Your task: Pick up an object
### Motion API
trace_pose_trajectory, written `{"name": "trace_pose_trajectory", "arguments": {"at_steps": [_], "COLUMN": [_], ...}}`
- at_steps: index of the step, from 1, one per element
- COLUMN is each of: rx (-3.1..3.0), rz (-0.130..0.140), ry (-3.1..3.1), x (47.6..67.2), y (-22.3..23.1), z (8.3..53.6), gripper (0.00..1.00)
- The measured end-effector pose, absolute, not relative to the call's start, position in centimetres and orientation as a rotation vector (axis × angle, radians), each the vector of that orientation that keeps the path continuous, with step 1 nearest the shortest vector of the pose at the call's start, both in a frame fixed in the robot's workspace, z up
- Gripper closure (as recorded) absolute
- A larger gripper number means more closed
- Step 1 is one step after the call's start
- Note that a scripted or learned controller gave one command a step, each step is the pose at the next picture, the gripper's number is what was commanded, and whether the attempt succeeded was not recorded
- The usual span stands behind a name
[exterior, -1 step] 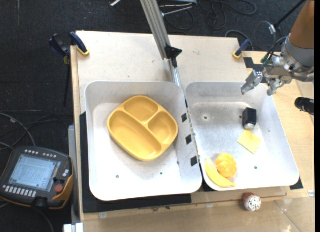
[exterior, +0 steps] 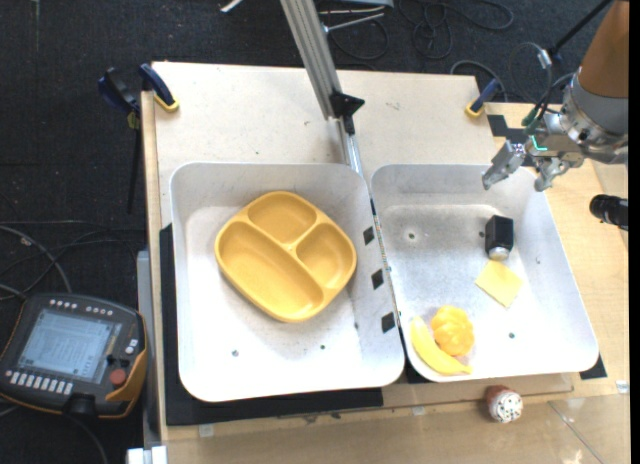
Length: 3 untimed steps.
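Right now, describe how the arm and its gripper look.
The arm enters from the view's right: an orange-brown rounded section above a grey metal wrist. A thin dark cable runs along its upper left side. Below the wrist sits the gripper, a grey body with two pale grey fingers and a small green light on it.

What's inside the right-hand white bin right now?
The right bin holds a small black block, a pale yellow square piece and a yellow banana-like toy at the front edge. Whatever lies beneath the toy is covered.
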<state>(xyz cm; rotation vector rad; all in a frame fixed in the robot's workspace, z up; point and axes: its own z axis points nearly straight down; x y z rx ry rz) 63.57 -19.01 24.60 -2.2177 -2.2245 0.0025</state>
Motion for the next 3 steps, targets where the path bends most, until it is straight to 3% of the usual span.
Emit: {"name": "trace_pose_trajectory", "arguments": {"at_steps": [2, 3], "rx": [-2.216, -2.23], "rz": [0.004, -0.013], "ry": [-2.223, -2.236], "x": [63.9, 64.5], "y": [-18.5, -18.6], "z": [13.6, 11.7], "gripper": [0.0, 0.0]}}
